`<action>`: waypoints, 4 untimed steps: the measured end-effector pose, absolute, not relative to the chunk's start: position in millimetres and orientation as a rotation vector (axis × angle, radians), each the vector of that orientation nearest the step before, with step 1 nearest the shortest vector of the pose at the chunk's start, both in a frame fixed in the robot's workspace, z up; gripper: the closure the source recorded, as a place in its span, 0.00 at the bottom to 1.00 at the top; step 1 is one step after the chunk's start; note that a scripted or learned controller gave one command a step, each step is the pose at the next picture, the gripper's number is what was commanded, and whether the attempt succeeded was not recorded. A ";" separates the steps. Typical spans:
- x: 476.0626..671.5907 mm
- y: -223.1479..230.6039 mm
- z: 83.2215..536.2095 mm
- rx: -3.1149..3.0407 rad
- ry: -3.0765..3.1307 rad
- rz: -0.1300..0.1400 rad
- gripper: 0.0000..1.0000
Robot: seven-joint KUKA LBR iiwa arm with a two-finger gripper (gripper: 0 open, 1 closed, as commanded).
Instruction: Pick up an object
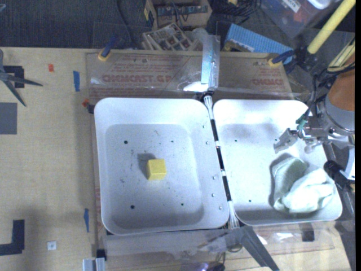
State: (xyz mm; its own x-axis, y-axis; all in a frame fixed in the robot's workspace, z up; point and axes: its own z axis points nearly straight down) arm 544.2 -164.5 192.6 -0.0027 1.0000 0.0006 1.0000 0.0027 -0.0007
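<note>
A small yellow block (pixel 157 169) lies near the middle of the left bin (pixel 113 117). A crumpled white and pale green cloth (pixel 300 186) lies in the near right corner of the right bin (pixel 248 117). My gripper (pixel 295 144) hangs over the right side of the right bin, just above and behind the cloth. Its fingers are spread open and nothing is between them. The arm's orange band (pixel 344 95) shows at the right edge.
The ridge where the two bins meet (pixel 217 151) runs between the block and the cloth. Clamps, cables and boxes crowd the bench behind the bins. A yellow bar (pixel 333 18) slants across the top right.
</note>
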 end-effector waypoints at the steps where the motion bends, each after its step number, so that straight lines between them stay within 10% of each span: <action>1: 537.9 -139.8 90.0 -2.675 -1.657 -0.007 0.00; 2: 537.5 -143.6 100.3 -2.683 -1.650 -0.007 1.00; 4: 513.6 -213.9 136.4 -3.030 -0.824 0.003 1.00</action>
